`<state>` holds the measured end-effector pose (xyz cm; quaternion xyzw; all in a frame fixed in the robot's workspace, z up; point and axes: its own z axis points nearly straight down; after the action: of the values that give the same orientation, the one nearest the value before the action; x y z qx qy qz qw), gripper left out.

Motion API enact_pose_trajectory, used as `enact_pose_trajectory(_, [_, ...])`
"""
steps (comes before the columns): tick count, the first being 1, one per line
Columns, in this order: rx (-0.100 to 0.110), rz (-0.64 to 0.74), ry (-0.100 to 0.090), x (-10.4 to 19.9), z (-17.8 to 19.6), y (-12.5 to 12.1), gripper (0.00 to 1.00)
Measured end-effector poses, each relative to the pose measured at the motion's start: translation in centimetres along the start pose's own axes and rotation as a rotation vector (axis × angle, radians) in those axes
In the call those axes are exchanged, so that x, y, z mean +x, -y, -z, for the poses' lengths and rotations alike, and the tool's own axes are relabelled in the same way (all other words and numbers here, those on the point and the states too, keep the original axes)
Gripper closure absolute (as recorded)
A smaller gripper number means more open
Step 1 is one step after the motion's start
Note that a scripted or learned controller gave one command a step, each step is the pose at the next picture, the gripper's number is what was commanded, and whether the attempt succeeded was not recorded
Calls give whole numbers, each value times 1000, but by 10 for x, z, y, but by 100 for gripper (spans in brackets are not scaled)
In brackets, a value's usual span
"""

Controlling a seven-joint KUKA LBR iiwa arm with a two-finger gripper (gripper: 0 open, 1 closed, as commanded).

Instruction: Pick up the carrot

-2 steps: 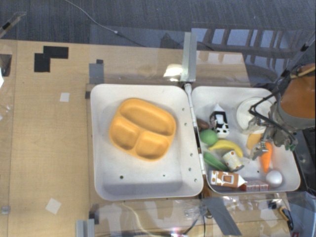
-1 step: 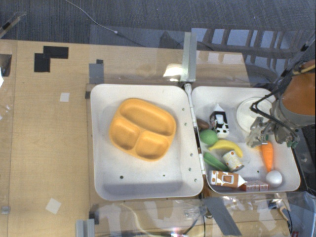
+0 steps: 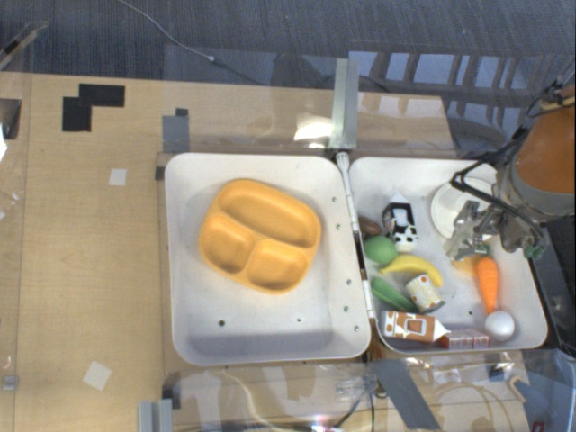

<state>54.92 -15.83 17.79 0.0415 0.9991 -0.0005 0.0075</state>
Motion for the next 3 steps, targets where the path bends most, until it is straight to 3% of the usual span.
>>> enact_pose_trajectory(1, [-2, 248, -12, 23, -71, 26, 100])
enact_pose_trajectory(2, [-2, 464, -4, 24, -18, -34, 100])
enact_pose_trajectory(3, [-2, 280, -9, 51, -56, 4, 100])
